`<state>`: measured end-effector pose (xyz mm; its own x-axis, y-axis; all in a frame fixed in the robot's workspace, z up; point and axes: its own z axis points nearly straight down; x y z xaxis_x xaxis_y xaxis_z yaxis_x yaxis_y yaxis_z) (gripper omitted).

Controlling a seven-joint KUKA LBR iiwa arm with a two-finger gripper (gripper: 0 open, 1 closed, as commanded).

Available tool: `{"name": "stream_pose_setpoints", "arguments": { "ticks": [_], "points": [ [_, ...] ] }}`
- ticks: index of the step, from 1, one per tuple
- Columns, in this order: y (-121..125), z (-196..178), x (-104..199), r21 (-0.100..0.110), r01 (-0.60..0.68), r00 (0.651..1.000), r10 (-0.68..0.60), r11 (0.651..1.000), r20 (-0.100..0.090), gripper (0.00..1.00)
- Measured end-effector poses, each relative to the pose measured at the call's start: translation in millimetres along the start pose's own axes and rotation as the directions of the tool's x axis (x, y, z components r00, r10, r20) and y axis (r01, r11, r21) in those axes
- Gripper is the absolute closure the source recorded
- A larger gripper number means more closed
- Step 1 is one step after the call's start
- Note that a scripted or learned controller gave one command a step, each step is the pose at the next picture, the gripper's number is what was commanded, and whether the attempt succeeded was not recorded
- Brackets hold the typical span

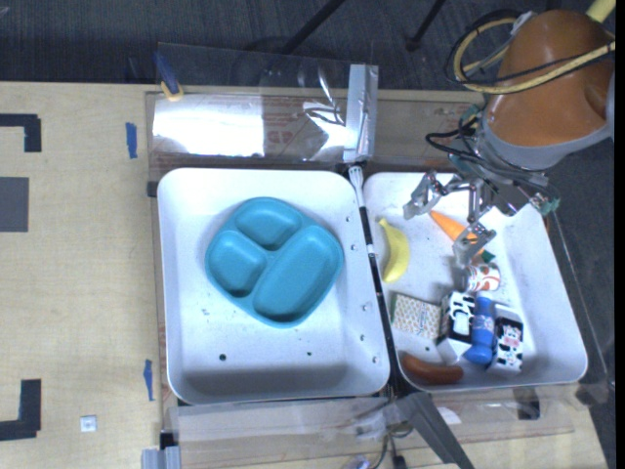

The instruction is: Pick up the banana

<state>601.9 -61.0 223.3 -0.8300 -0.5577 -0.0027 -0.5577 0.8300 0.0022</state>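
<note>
Gripper: the gripper (451,221) hangs over the upper part of the right bin, its two metal fingers spread wide, one finger (422,197) out to the left and the other reaching down toward the bin's middle; nothing sits between them.
Arm: the arm (542,76) comes in from the upper right, its orange band topmost, with yellow and black cables looped over it.
Banana: the banana (395,249) lies in the right bin against its left wall, curved, long axis roughly up and down, below and left of the gripper and apart from both fingers.
Carrot: an orange carrot (450,225) lies just under the gripper, right of the banana.
Right bin: the right bin (557,262) also holds a patterned square packet (415,316) below the banana, a blue bottle (479,331) beside a black-and-white carton (509,342), a small red-and-white item (485,279) above them, and a brown sausage (431,368) along the lower wall.
Left bin: the left bin (195,340) holds a blue divided plate (274,260), three compartments, set near its middle.
Bench: the bench (68,262) is pale wood, with black tape marks at its left edge and bits of blue tape near the bins.
Behind the bins: a clear plastic sheet (254,125) stands along the back, held by a metal bracket (361,110).
</note>
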Motion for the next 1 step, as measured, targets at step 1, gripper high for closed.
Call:
{"name": "stream_pose_setpoints", "arguments": {
  "ticks": [1],
  "points": [
    [30.8, 40.8, -4.2, -0.002, 0.125, 0.992, -0.125, 0.992, -0.002, 0.00]
  ]
}}
